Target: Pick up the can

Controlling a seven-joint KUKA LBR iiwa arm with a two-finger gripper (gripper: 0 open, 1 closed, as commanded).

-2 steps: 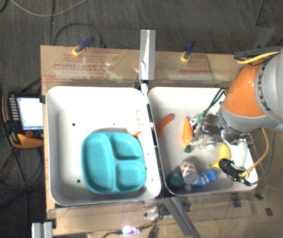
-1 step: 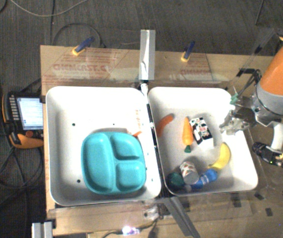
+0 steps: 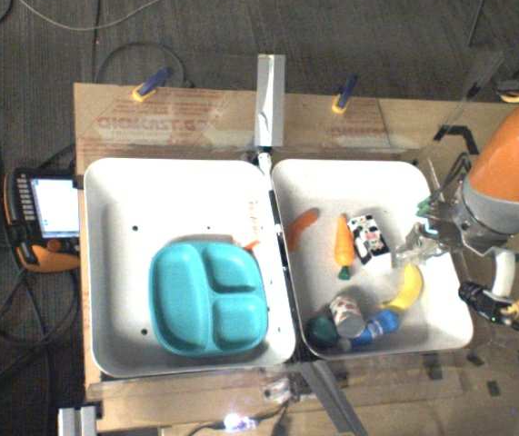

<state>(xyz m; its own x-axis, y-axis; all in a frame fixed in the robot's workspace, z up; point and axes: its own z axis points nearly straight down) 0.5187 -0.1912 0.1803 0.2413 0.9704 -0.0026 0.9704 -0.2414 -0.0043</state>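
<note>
Robot arm [image 3: 500,175], grey with an orange band above the wrist, reached in from the right over the right-hand shallow white bin [image 3: 395,175] on the table, its end effector [image 3: 420,243] hanging above that bin's right side, just beside a curved yellow banana [image 3: 407,289]. Whether the end effector was apart or together could not be told from the overhead camera.

The task's object, a small metal can [image 3: 347,315] with a pale end and reddish markings, lay tipped on its side near the bin's near edge, left of the end effector and touching or nearly touching a blue plastic bottle [image 3: 377,326] and a dark green rounded object [image 3: 322,329]. Farther off in the same bin lay an orange carrot-shaped toy [image 3: 343,242], a small black-and-white printed box [image 3: 367,236] and a slim red-orange chilli-shaped piece [image 3: 301,222]. The left-hand white bin [image 3: 114,189] held a turquoise compartment plate [image 3: 209,297].

Judged from this moment, the pick was not yet begun. A clean grasp would likely call for moving left and nearer, centring over the can and turning the wrist so the grip closes across its round body, then descending straight. The crowding bottle and green object posed the main risk of a snagged or shared grasp, and a can lying on its side may roll if nudged.
</note>
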